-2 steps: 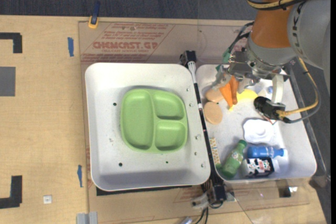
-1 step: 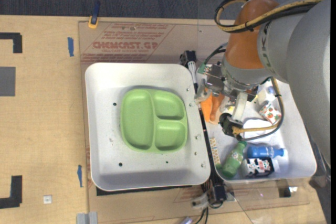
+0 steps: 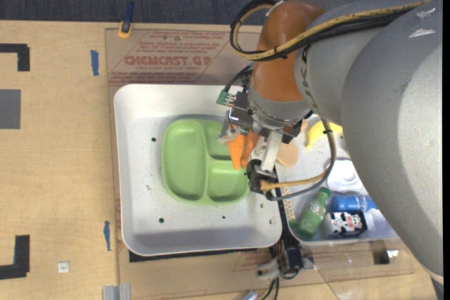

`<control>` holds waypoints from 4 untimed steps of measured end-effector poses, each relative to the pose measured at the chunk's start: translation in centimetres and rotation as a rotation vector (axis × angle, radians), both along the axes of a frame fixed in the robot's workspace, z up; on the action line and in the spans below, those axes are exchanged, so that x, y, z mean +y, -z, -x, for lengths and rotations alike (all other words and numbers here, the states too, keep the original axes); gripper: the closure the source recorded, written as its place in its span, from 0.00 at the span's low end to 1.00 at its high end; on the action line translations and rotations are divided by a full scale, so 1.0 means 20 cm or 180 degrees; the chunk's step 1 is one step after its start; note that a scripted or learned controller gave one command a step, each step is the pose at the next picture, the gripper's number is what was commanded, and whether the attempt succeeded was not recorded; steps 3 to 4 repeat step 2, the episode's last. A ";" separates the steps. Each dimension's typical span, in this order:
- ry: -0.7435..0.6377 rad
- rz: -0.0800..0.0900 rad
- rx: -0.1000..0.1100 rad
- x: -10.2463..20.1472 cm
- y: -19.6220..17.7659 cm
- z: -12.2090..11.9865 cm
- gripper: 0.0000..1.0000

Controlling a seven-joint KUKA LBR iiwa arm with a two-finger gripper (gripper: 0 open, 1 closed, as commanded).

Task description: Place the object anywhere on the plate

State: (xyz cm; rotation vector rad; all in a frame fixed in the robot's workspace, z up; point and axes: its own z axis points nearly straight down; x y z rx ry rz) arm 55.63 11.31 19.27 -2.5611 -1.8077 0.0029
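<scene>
A light green divided plate [image 3: 191, 159] lies in the left white bin [image 3: 140, 214]. My gripper [image 3: 246, 149] hangs over the plate's right rim, below the orange wrist band. An orange, carrot-like object [image 3: 237, 150] stands nearly upright between the fingers, just above the plate's right compartments. The gripper is shut on it. The upper part of the object is hidden by the gripper body.
The right bin [image 3: 355, 239] holds a green bottle [image 3: 310, 216], a blue and white carton [image 3: 348, 212], a yellow item [image 3: 317, 131] and a tan round piece [image 3: 288, 154]. The grey arm covers most of that bin. A cable [image 3: 302, 183] loops beside the gripper.
</scene>
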 end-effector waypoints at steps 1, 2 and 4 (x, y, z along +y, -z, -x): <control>-0.0448 0.0007 -0.0023 0.35 -0.19 -0.02 1.00; -0.0438 0.0014 -0.0015 0.34 -0.19 -0.02 0.00; -0.0438 0.0014 -0.0015 0.34 -0.19 -0.02 0.00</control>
